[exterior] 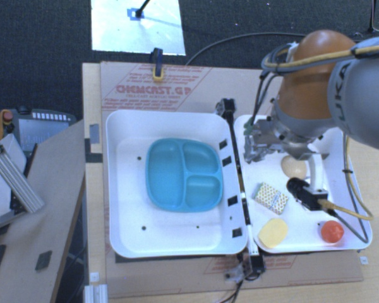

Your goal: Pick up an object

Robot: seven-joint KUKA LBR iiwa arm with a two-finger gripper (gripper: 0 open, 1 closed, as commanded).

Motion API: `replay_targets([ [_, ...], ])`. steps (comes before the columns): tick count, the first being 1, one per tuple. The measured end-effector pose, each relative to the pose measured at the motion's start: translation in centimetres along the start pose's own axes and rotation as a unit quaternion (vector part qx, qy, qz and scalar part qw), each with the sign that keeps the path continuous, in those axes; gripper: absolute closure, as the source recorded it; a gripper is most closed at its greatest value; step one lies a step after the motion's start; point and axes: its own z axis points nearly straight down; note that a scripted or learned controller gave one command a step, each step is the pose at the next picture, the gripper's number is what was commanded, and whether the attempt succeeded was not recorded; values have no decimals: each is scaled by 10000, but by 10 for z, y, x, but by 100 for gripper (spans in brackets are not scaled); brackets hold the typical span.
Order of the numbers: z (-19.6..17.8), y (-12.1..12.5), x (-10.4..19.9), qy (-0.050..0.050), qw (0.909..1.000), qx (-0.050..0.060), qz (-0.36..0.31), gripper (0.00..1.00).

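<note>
My gripper (254, 149) hangs over the upper left part of the right bin (350, 232), close to the divider between the bins. Just to its right lies a pale beige egg-shaped object (294, 168), partly covered by the wrist. Below the gripper sits a small checkered white-and-yellow block (272, 197). A yellow round piece (273, 232) lies near the bin's front edge, and a red-orange ball (332, 231) rests at the front right. I see nothing held under the gripper.
The left bin (129, 232) holds a blue divided plate (183, 173). A black part with a yellow cable (306, 193) stretches across the right bin. The arm's orange band (312, 74) looms over the bin's back. A grey pendant (41, 131) lies at far left.
</note>
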Motion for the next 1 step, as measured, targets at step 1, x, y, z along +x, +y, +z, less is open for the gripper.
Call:
replay_targets([
  [1, 17, 3, 48, -5, 10000, 13, 11, 100],
])
